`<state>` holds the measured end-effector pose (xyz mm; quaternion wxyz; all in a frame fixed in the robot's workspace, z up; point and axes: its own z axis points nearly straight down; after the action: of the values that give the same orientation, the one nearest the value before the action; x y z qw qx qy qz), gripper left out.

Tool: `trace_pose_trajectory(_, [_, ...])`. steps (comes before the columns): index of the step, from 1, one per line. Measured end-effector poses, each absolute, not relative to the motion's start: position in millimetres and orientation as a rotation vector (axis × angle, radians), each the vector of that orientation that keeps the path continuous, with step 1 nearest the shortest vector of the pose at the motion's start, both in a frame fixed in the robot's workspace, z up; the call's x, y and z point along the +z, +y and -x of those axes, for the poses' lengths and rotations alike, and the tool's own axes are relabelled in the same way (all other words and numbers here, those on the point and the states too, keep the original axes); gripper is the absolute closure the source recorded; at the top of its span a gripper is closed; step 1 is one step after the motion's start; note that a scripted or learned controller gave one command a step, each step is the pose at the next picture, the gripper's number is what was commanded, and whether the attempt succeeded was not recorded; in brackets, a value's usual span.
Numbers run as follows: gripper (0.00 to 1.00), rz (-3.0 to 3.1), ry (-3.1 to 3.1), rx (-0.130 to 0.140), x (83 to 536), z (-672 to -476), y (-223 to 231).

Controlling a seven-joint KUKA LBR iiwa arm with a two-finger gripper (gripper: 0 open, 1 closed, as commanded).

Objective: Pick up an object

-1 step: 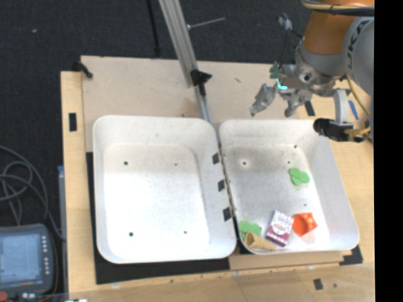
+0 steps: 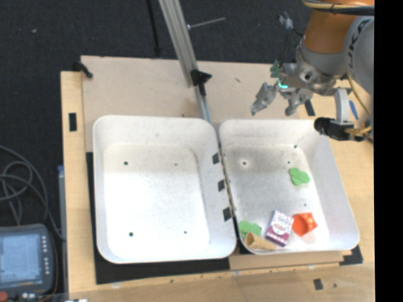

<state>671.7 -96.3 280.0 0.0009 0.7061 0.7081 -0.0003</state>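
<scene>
Hand (image 2: 275, 99) open and holding nothing above the right bin's (image 2: 327, 150) far edge; risk of clipping the rim or snagging two of the items (image 2: 280, 226) crowded along the near edge.

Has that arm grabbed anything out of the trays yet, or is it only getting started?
Nothing looks picked yet. The gripper hangs open above the far edge of the right bin, with nothing between its fingers. The green piece, orange object, purple packet and other bits lie in that bin. Descending and grasping remain.
</scene>
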Motion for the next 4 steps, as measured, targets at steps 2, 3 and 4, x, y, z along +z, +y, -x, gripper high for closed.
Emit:
trace_pose_trajectory(2, [0.00,-2.222,2.221,-0.006,182.9,-681.9,-96.9])
trace_pose_trajectory(3, [0.00,-2.225,2.221,-0.008,121.1,-675.5,-100.5])
trace_pose_trajectory(4, [1.00,-2.223,2.213,0.004,137.3,-678.2,-101.4])
